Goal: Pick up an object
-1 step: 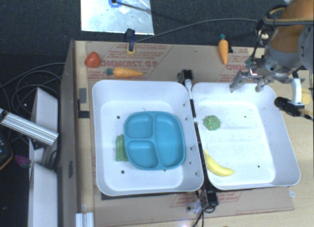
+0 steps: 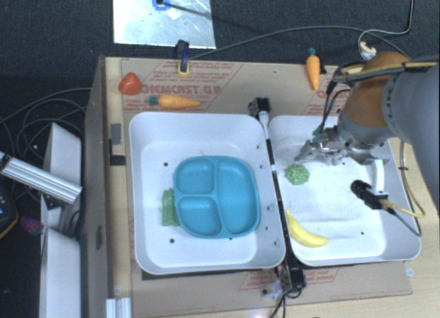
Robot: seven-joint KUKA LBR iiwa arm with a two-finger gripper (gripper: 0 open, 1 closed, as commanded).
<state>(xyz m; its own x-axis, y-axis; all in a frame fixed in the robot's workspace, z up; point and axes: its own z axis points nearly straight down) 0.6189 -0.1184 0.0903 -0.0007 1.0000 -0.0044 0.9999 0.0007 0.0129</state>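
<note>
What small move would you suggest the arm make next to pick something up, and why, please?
Probably a short shift toward the green broccoli-like piece, then a descent. The gripper sits in the right bin just up and right of that piece, nearer than the banana, and nothing shows between its fingers.

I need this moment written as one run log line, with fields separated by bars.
gripper: over right bin, holds nothing seen | nearest: green broccoli-like piece | also in bin: banana | left bin: blue divided plate

Grey arm reaching leftward, pincer (image 2: 311, 150) lowered
</note>
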